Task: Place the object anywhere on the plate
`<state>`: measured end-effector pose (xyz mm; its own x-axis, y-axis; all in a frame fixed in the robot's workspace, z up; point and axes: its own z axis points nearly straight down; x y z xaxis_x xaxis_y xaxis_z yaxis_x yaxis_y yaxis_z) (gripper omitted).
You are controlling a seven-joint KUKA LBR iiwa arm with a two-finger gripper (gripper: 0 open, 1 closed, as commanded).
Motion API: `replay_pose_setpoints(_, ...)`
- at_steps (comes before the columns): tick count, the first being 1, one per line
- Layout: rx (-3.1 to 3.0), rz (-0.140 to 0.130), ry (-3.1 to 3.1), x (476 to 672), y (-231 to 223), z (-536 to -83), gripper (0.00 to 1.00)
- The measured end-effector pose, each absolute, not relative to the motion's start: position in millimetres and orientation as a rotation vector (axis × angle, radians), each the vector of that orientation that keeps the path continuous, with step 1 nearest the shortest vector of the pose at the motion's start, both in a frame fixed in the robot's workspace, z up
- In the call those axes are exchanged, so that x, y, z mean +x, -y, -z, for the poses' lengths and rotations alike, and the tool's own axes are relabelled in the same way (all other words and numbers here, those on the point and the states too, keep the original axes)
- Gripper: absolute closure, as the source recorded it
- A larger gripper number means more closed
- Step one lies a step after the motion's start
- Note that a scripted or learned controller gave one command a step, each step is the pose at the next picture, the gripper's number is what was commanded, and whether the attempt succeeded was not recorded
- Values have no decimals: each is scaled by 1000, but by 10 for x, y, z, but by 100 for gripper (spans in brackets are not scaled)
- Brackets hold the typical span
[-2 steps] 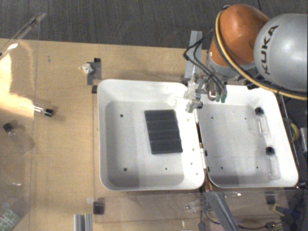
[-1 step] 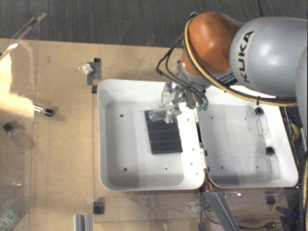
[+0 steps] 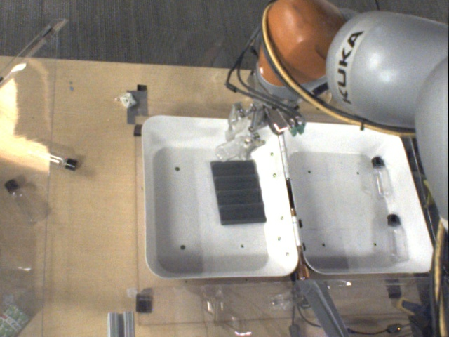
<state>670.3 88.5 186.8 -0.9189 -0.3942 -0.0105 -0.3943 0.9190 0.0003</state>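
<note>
The right bin (image 3: pixel 354 209) holds two clear vials with black caps along its right wall, one (image 3: pixel 395 236) nearer the camera and one (image 3: pixel 379 177) farther back, both well to the right of the jaws and faint against the white. In the left bin (image 3: pixel 158 209) lies a dark ribbed rectangular plate (image 3: pixel 238 192), just on the near side of the jaws. Above the plate's far edge hangs the gripper (image 3: pixel 242 137), its transparent fingers blurring into the white; something clear seems to sit between them, but whether the jaws are apart or clamped cannot be told. The arm (image 3: pixel 365 62) hides the bins' far right corner.
</note>
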Motion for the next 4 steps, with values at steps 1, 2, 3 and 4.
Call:
replay_pose_setpoints(1,-1395,-4,-2801,6705,-1255,-1059,100)
replay_pose_setpoints(2,-2064,1,-2353,6702,-1452,-1487,100)
replay_pose_setpoints(3,-1062,-4,-2946,6697,-1896,-1187,100)
replay_pose_setpoints(4,-1487,-1,-2752,6649,-2233,-2155,100)
